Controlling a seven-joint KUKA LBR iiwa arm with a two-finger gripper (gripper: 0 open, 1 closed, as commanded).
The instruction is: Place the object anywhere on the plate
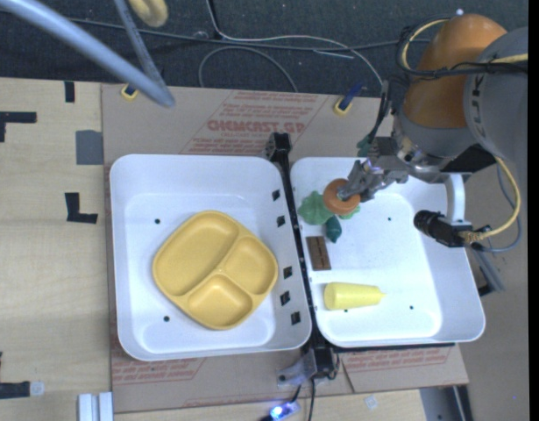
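A yellow three-compartment plate (215,268) lies in the left bin (133,235). In the right bin (427,305) an orange carrot-like toy with green leaves (326,204) rests near the bin's upper left corner. My gripper (355,188) hangs right over the toy's orange end, its fingers reaching down at it. A yellow cone-shaped object (351,296) lies near the front of the right bin, and a small brown block (318,253) sits by the left wall.
The divider between the bins carries black clips (287,226). A black part of the arm (437,226) hangs over the right bin's right side. Cables run across the dark bench behind the bins.
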